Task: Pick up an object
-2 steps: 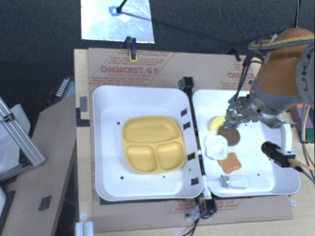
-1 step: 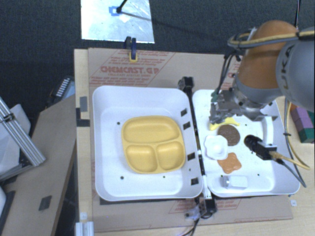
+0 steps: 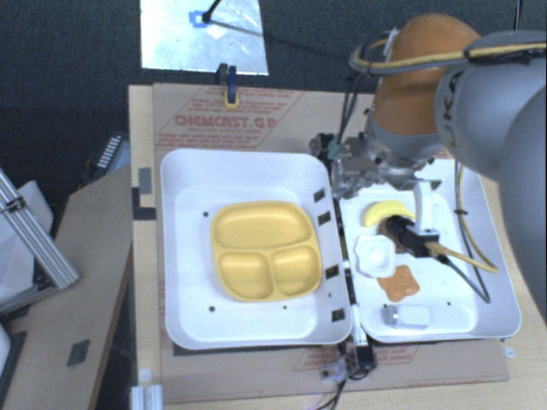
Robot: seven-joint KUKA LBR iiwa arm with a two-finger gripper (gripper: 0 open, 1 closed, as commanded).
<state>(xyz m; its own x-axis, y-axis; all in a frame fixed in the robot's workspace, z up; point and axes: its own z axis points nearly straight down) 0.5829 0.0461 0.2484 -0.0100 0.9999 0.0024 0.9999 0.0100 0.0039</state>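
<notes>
One yellow banana [image 3: 382, 213] is lying in the right bin [image 3: 491, 314], just beside the gripper [image 3: 366, 182]; open or closed, cannot tell. Judging it light, smooth, slippery: grasping across its middle is looking safest.

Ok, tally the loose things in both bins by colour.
Yellow: 2, divided plate and banana
White: 1, round piece
Grey-white: 1, small block
Orange: 1, flat piece
Total: 5
</notes>
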